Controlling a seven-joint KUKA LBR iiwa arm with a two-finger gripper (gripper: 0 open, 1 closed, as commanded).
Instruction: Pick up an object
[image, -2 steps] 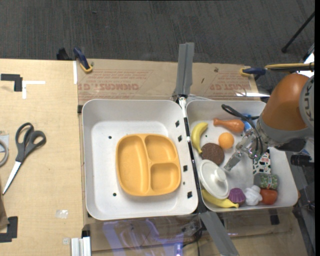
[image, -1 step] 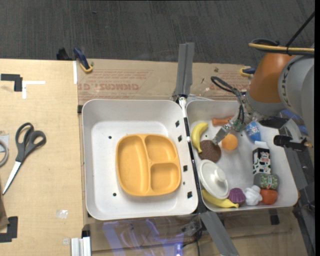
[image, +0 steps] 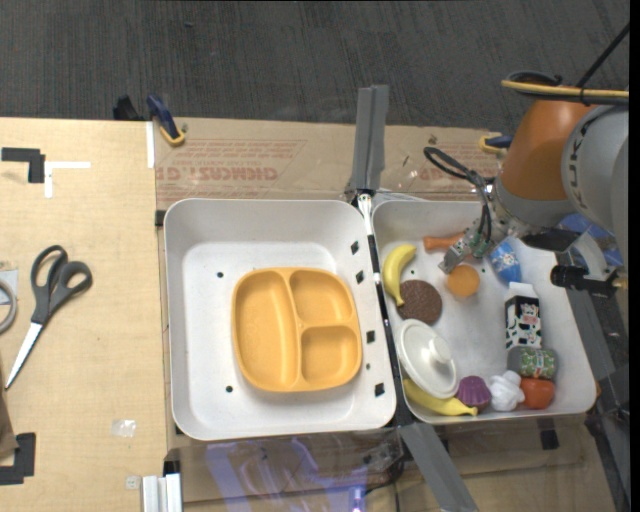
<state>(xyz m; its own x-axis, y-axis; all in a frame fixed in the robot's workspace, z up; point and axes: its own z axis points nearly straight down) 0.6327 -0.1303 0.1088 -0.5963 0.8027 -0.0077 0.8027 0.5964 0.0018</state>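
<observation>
Scissors (image: 45, 290) lie on the wooden bench (image: 80, 380), far left of the gripper and well apart from both bins. The left bin (image: 190, 400) holds a yellow divided plate (image: 297, 328), which sits flat near the bin's middle, well left of the gripper.

In the right bin (image: 572, 385), a banana (image: 396, 270) lies curved against the left wall, left of the gripper at about its level. A brown round cookie-like disc (image: 421, 301) sits just below the banana's lower end. Below that rests a white lidded bowl (image: 430, 358), and a second banana (image: 437, 402) lies along the near wall, touching a purple piece (image: 474, 391). A small orange carrot-like piece (image: 440, 242) lies just left of the gripper.

The gripper (image: 478, 242) is down in the bin's far part; whether its jaws are open or closed cannot be told. An orange ball (image: 463, 281) lies just below and slightly left of it, very near; contact cannot be confirmed.

Right of the gripper lies a blue and white item (image: 507, 262). Below and right, a cow-patterned carton (image: 522, 318) stands above a green can (image: 531, 361), a red piece (image: 538, 392) and a white piece (image: 507, 390).
</observation>
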